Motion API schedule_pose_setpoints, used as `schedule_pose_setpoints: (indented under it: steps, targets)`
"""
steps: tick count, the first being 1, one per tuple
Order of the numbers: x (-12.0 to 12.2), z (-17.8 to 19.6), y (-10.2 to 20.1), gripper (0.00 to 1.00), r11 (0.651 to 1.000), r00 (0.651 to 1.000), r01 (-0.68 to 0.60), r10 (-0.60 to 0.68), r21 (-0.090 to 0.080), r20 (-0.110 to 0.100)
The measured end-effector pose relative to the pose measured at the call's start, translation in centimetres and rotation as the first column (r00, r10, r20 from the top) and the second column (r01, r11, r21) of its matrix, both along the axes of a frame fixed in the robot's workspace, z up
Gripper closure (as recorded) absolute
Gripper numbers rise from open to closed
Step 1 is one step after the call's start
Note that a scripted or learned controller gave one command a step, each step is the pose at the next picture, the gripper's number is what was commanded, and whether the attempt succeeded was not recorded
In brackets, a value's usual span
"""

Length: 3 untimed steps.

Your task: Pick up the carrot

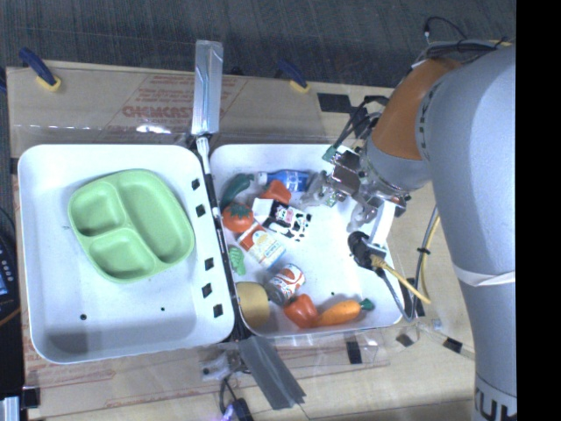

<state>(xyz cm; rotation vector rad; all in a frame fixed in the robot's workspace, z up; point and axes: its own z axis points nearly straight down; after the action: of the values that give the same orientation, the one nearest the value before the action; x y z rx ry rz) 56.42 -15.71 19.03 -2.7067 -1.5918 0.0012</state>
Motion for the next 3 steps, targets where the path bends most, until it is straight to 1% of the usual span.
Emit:
schedule_pose_setpoints:
  steps: [1,2,3]
  targets:
    - [-6.8,-4.8,3.7,0.0,0.991,0.991,0.131,-0.131,0.001,-0.006]
    - [1.1,0.1,7.3,0.0,0.864,0.864,0.504,-0.504,-0.001,-0.003]
    - [-8.9,0.0,8.3,0.0,0.86,0.86,0.511,-0.511,-0.002,-0.006]
